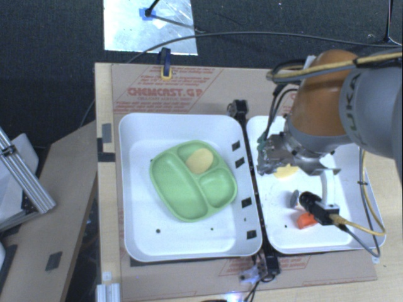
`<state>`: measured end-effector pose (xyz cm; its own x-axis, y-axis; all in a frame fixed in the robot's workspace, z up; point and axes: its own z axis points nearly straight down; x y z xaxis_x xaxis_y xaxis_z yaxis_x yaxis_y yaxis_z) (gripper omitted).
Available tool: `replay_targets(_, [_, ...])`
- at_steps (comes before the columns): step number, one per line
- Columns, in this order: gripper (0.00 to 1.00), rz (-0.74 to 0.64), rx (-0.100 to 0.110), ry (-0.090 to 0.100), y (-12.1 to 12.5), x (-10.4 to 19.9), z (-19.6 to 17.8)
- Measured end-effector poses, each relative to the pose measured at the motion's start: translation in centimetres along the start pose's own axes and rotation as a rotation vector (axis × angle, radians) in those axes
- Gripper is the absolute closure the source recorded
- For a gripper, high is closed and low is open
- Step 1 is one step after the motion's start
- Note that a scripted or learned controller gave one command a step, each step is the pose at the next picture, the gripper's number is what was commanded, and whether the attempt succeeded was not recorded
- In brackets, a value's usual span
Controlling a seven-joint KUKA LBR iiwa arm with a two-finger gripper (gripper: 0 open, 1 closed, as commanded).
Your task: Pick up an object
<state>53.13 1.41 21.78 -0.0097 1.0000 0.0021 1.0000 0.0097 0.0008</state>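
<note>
A small pale yellow, soft-looking piece (pixel 287 171) is lying on the floor of the right-hand shallow white plastic bin (pixel 283 239), close to its left wall. My jaws are hanging just beside the piece's left end, a little up and to the left of it in the camera view. Its long axis is running roughly left to right across the bin, tipping slightly upward toward the right, where my wrist is covering its far end. I cannot tell how wide my jaws are standing, or whether they are gripping anything. A small orange block (pixel 303 221) and a grey stub (pixel 294 198) are sitting nearer the camera, apart from the yellow piece. In the left-hand white bin (pixel 145 231), a green divided plastic plate (pixel 182 197) is carrying a rounded yellow lump (pixel 200 160) in its upper compartment. Both bins are resting on the brown paper-faced desk (pixel 189 83).
</note>
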Motion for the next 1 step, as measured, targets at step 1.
replay_targets(1, [1.00, 0.000, -0.001, 0.000, 0.55, 4.64, -1.01])
